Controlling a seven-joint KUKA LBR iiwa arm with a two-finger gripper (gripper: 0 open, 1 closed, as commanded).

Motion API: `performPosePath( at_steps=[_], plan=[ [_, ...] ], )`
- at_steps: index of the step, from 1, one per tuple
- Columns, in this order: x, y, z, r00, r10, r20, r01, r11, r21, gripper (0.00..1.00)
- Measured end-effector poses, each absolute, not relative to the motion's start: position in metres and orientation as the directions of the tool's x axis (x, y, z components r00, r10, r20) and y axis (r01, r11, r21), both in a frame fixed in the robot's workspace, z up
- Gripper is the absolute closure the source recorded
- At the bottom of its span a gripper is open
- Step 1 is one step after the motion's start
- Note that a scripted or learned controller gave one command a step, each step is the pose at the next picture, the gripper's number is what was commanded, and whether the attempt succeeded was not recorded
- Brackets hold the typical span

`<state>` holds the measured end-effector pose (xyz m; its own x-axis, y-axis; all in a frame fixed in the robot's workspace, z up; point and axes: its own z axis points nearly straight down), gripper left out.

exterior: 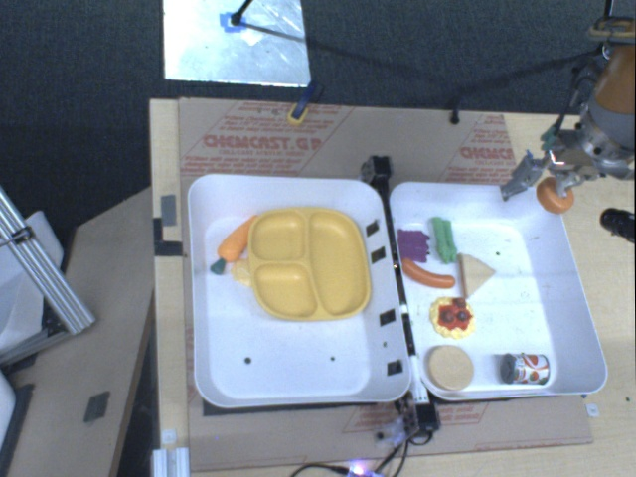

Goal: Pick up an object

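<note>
My hand (pixel 553 179) hangs over the far right corner of the right bin (pixel 581 306), a small orange ball (pixel 556 197) pinched between its fingers. It looks light, smooth and round, likely to slip; the grip sits across its middle.

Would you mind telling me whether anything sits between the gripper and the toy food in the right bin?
Nothing visible does. The gripper hangs at the right bin's far right corner, with an orange ball right at it. Bare white floor lies between it and the nearest items, the green piece and the wedge.
</note>
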<state>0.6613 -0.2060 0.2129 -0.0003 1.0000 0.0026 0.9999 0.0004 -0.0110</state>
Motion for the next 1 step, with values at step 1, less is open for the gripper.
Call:
performPosePath(
  at_steps=[1],
  plan=[
    [0.6641, -0.2054, 0.222, -0.003, 1.0, 0.0, 1.0, 0.003, 0.002, 0.0]
  ],
)
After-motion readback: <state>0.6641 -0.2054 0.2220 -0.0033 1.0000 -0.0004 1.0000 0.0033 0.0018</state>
